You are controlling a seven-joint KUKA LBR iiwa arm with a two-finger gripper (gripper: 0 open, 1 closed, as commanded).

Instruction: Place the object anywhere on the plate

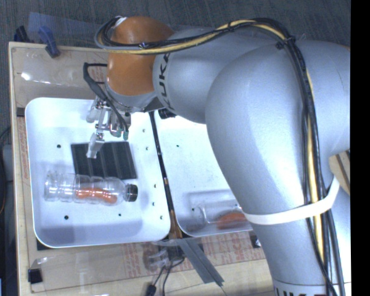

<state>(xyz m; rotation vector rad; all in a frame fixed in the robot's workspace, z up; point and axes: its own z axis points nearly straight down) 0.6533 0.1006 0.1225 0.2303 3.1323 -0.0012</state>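
Two white bins sit side by side on the bench. In the left bin [37, 165] a dark ribbed plate [114, 159] lies flat, and just below it — touching its lower edge — a clear plastic bottle [86, 190] lies on its side, black cap toward the right. The gripper [97, 142] hangs over the plate's upper left corner; whether it is released or clenched, I cannot tell. The right bin [191, 224] holds another clear object with orange inside.
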